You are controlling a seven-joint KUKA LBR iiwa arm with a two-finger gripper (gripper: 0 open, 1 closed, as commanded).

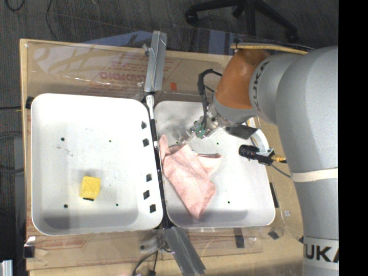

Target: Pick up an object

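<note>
We look down on two shallow white bins side by side on a bench. In the right bin [253, 206] lies a crumpled pale pink cloth [187, 174], spread from the bin's left wall toward its middle, with one fold riding up against the wall. The grey arm with its orange band [238, 88] reaches in from the right, and its two-finger gripper [198, 131] sits low over the bin, just above the cloth's upper edge. We cannot tell how the gripper is set, or whether it touches the fabric; nothing shows as lifted.

In the left bin [46, 114] rests a small yellow foam-like block [90, 187], well apart from the arm.

We judge the cloth soft, light and limp: it should bunch and drape when raised. A pinch on a raised wrinkle near its middle looks safer than its flat edge.
</note>
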